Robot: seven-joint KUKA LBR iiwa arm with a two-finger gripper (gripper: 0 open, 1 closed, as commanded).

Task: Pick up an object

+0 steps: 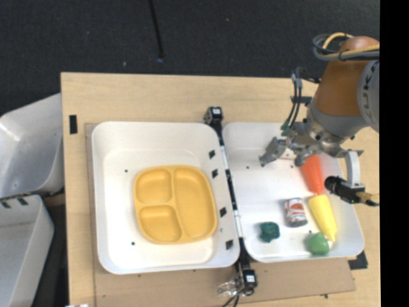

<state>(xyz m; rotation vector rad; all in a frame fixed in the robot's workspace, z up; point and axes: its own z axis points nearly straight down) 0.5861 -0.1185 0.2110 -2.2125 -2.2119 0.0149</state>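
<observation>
Your hand [285,147] hangs over the upper part of the right bin [255,190], below the arm's orange band [335,91]. You see one finger jutting out toward the left at a slant, but the rest is a dark tangle from this angle, so you cannot tell whether the hand is spread or pressed together, and nothing shows pinched in it.

Just beside the hand, to its right, an orange carrot [313,173] lies on the bin floor, partly under the wrist. Below the carrot lies a yellow corn cob [323,215], tilted, and touching or nearly touching its lower end sits a small green ball [317,244], perhaps a lime. A little can with a red label [294,212] stands just left of the corn cob. A dark green lump [269,231] rests lower left of the can, near the bin's front wall.

Across the divider, the left bin [115,152] carries a yellow plate with three compartments [174,204]. Both bins sit on the wooden table [160,94].
</observation>
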